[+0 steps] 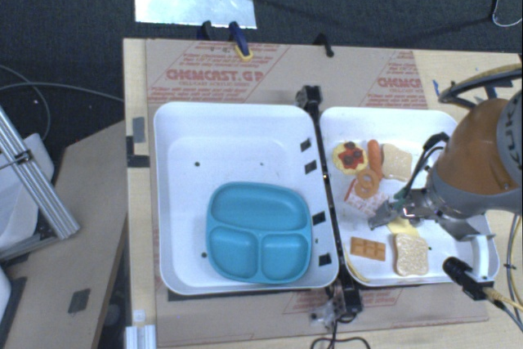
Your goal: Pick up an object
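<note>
**Arm over right bin, claw low among the toy food, nothing visibly gripped**

Left bin (176, 135): one blue divided plate (260, 231), three compartments, sitting flat toward the bin's near edge and closer to its right wall than its left. Rest of that bin floor is bare white with a few small dark specks.

Divider: black clips (310, 167) run down the seam where the two bins meet.

Right bin (384, 120): all the pickable items are here.
- Far-left corner area: round yellow pastry with red/dark topping (350, 156), and an orange sausage (374, 153) just beside it on the right, roughly upright in view.
- Pale bread slice (397, 162) touching or nearly touching the sausage's right side.
- Below the pastry: a ring-shaped pretzel/donut piece (368, 180) on a white-and-red packet (358, 192).
- Near edge: brown waffle-like bar (367, 248), and right of it a speckled bread slice (411, 255), near each other but apart.

Gripper (386, 216): down in the middle of the right bin, between the packet and the speckled bread slice, fingers pointing toward the left. A bit of yellow shows just beside the fingers. Can't tell from this angle whether the claw is open or closed, or whether anything sits between the fingers.

Arm (482, 159): grey body with orange band, comes in from the right, covering the bin's right side.

Bench (270, 65): cardboard sheet under both bins.
</note>
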